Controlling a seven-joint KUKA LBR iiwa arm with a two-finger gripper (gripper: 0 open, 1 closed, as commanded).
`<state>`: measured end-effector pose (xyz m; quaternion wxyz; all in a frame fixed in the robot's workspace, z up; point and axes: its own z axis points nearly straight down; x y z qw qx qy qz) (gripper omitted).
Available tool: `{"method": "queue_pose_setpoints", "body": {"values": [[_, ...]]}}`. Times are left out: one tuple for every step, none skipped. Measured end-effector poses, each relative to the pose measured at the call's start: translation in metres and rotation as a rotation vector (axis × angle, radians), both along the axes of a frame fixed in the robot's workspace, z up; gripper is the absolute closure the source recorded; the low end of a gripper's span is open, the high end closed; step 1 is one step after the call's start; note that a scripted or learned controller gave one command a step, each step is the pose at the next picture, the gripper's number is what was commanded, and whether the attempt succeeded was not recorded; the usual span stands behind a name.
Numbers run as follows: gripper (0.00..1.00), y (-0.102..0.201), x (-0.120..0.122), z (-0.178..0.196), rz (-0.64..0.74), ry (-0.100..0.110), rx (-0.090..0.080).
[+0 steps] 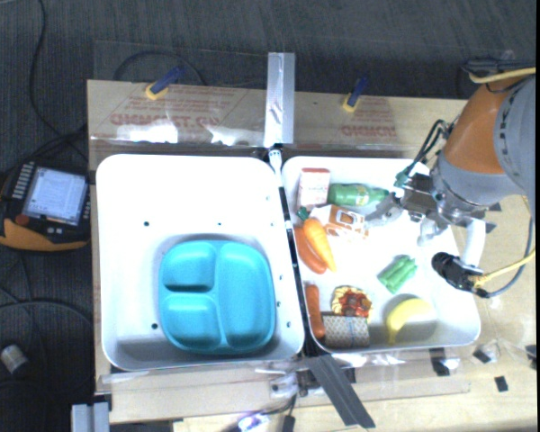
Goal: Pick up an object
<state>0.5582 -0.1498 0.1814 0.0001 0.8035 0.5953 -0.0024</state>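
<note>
Objects for picking lie scattered in the right bin (468, 331): a small white carton (314, 187) with a red top in its upper left corner, a green bottle (358, 194) lying on its side just to the right of that, and an orange-and-white item (346, 222) just below the bottle. An orange carrot-shaped piece (313, 244) rests along the bin's left wall. Toward the middle sits a small green ridged piece (397, 272), and at the lower edge a yellow banana-like piece (407, 314) lies beside a dark patterned packet (348, 313).

At the right of the frame the arm (495, 147) leans over this bin's upper right part. Its claw (450, 232) hangs above the bin floor, right of the green bottle and above the green ridged piece; how far it is open cannot be made out from this angle, and nothing is seen in its grip.

The left bin (126, 196) holds a blue divided tray (218, 295) in its lower half. Both bins sit on the table (432, 115).
</note>
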Motion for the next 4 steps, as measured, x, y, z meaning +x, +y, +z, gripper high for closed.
{"method": "queue_pose_setpoints", "body": {"values": [[0.0,-0.037,-0.014,-0.088,0.045,-0.003,0.003],[0.0,0.009,-0.043,-0.091,-0.021,-0.017,-0.006],[1.0,0.01,-0.042,-0.082,-0.02,-0.016,-0.002],[1.0,0.062,-0.036,0.032,-0.131,-0.001,-0.001]]}}
